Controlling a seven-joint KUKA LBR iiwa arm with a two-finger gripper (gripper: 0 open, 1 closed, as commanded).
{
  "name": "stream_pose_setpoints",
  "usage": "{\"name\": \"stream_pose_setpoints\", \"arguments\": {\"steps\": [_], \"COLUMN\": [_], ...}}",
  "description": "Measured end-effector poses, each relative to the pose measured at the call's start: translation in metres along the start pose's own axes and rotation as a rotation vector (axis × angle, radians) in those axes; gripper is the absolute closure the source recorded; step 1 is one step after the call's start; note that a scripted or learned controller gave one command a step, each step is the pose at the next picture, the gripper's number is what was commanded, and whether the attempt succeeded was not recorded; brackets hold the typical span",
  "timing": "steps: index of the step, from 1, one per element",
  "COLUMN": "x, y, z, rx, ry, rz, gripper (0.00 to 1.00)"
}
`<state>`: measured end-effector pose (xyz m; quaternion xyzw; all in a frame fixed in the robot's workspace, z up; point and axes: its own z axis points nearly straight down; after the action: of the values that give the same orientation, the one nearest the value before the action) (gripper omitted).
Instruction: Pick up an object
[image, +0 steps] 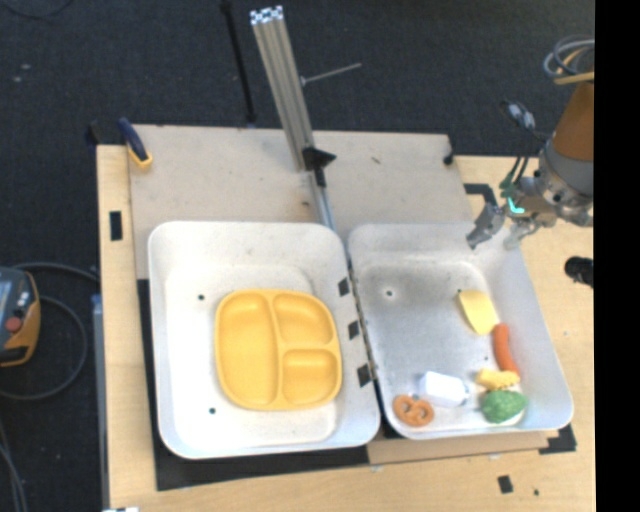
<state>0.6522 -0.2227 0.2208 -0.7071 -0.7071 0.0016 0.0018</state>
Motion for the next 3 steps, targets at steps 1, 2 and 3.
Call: {"name": "stream_pose_setpoints", "arguments": {"steps": [1, 2, 3], "x": [0.0, -0.004, -0.004], "y": [0.002, 0.011, 0.015], "z": [-0.003, 0.05, 0.112], "rx": [-0.006, -0.003, -0.003], "ry": [-0.002, -0.002, -0.001], "rz": [-0.001, -0.003, -0.005], "gripper": [0.0, 0.0, 0.0]}}
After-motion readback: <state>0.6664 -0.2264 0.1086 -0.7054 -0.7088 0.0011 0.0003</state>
